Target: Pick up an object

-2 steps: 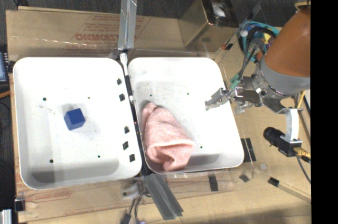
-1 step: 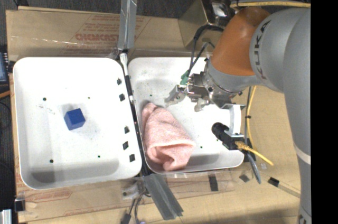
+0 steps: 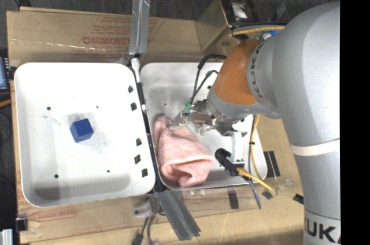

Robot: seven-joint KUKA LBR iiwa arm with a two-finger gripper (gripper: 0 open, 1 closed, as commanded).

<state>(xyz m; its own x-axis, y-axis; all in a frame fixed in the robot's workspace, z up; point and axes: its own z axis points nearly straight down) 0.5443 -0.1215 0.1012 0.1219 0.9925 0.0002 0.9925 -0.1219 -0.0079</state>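
Note:
A pink folded cloth (image 3: 180, 155) lies crumpled in the front part of the right bin (image 3: 167, 79), against its left wall. My gripper (image 3: 184, 118) is low in the right bin, right at the cloth's upper edge, under the arm's orange band (image 3: 234, 79). Its tips are hard to make out against the cloth and the wrist hardware. A small blue cube (image 3: 82, 129) rests on the floor of the left bin (image 3: 34, 122), near its middle and far from the gripper.
The large grey arm (image 3: 300, 76) covers the right side of the right bin. Black clips (image 3: 139, 140) line the wall between the bins. A black and yellow cable (image 3: 240, 171) runs by the right bin's front corner. Brown cardboard (image 3: 69, 33) lies behind the bins.

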